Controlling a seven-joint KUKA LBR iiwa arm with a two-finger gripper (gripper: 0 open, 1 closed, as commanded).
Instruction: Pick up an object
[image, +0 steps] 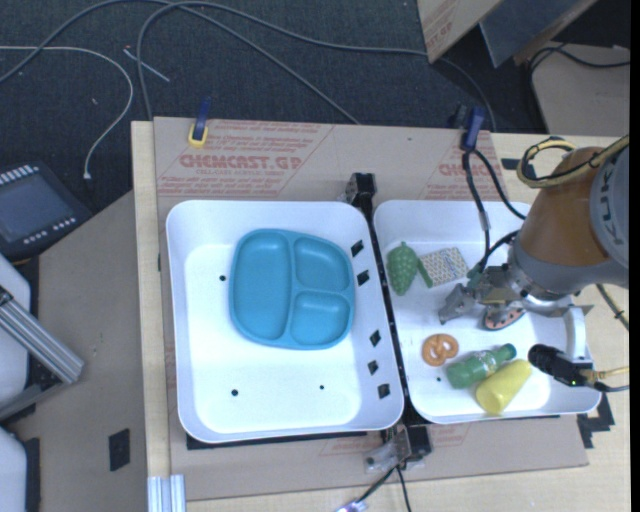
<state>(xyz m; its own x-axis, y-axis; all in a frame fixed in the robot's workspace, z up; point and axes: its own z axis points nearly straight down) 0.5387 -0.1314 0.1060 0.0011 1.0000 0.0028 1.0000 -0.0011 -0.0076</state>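
1. The arm (570, 235) reaches in from the 3 o'clock side and hangs low over the right bin (425, 400), with the orange band just above the wrist.

2. The gripper (478, 302) sits in the middle of that bin, pointing toward 9 o'clock. A grey finger (455, 305) shows at its near edge, but whether the gripper is apart or together cannot be told, and nothing can be seen clamped in it.

3. Candidates for the pick all lie in the right bin. A green ridged object (403, 267) lies at 10 o'clock from the gripper, and a speckled flat piece (444, 265) at 11 o'clock, just beside it. An orange ring (439, 349) lies at 7 o'clock, and a green bottle (478, 366) touching a yellow object (503, 386) at 6 o'clock.

4. A small reddish item (499, 318) lies right under the wrist, partly hidden.

5. The left bin (200, 380) carries a blue divided plate (292, 288), well apart from the arm.

6. By this reading, the step in hand is the approach or descent onto a target; no lift has begun.

7. The next move calls for settling on a single object, most likely the orange ring or the reddish item nearby, centring over it, closing, then rising straight.

8. The touching bottle and yellow object would be the harder choice.
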